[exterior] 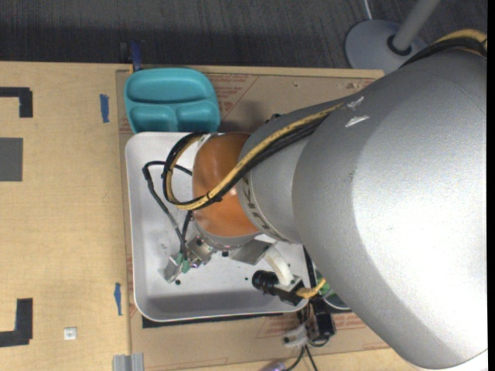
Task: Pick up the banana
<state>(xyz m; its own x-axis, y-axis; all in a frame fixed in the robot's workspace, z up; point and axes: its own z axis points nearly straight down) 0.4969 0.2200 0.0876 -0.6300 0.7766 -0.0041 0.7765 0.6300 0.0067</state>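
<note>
Cardboard-topped bench, white bin (147, 207) in the middle, teal tray (172, 99) behind it. My gripper (179, 266) is down inside the bin; no banana that I can make out.

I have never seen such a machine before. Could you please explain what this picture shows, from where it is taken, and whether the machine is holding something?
The picture comes from one camera fixed above a bench, looking down at a slant. The big grey shape is a robot arm reaching in from the right, with an orange band above its wrist. Its gripper is low inside a shallow white bin. Behind the bin lies a teal divided tray. The arm covers much of the bin, so I cannot tell whether the gripper holds anything.
</note>
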